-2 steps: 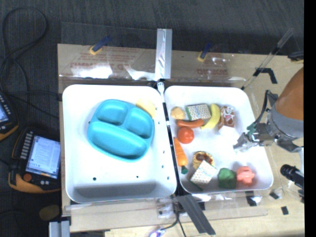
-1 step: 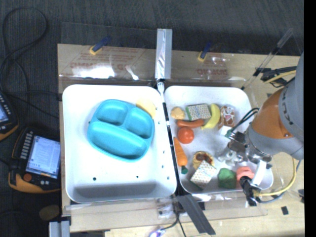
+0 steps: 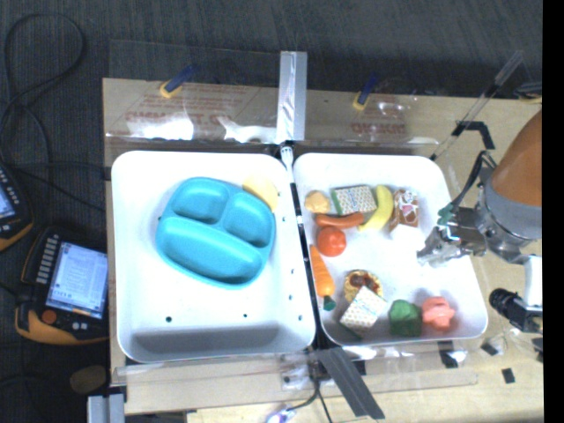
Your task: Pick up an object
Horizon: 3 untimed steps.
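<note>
Front edge of right bin (image 3: 458, 196): pink toy (image 3: 438, 312), green toy (image 3: 404, 315), checkered block (image 3: 363, 309) in a row. Just behind — carrot (image 3: 322, 273) by the divider, tomato (image 3: 331, 240), then banana (image 3: 383, 208) and a patterned box (image 3: 353, 199) along the back. Gripper (image 3: 438, 247) hangs over bare floor at the bin's right side, nothing between its tips; apart or together — cannot tell. Left bin (image 3: 141, 236) holds a blue divided tray (image 3: 217, 228). Judged step: approach, no pick yet. Next move calls for centring over a toy, likely the pink one nearby, then descending.
</note>
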{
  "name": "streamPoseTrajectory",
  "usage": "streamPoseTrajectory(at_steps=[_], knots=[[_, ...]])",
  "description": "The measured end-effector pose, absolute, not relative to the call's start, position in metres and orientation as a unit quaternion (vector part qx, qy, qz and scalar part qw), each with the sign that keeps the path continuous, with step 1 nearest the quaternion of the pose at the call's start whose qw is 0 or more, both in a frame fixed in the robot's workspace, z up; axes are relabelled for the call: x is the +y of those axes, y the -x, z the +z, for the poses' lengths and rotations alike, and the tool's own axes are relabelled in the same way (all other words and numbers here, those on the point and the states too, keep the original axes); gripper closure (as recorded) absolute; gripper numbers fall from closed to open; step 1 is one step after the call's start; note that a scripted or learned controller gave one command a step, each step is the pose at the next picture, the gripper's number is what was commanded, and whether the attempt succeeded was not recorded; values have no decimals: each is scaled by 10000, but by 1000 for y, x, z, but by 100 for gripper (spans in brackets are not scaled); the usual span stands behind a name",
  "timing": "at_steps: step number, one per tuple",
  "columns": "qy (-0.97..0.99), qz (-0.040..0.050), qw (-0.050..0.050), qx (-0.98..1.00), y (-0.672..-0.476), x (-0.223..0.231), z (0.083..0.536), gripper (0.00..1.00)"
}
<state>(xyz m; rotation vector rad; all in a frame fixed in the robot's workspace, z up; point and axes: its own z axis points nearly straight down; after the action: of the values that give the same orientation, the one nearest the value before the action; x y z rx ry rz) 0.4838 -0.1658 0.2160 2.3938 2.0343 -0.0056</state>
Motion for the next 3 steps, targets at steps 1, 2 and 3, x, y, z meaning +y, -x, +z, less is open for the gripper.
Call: streamPoseTrajectory(at_steps=[1,2,3], knots=[[-8364,25,35,5480,-486,-186,90,100],[-8337,-28,5,5522,-510,-189,185,100],[-9123,6,15,4096,-485,-198,92,100]])
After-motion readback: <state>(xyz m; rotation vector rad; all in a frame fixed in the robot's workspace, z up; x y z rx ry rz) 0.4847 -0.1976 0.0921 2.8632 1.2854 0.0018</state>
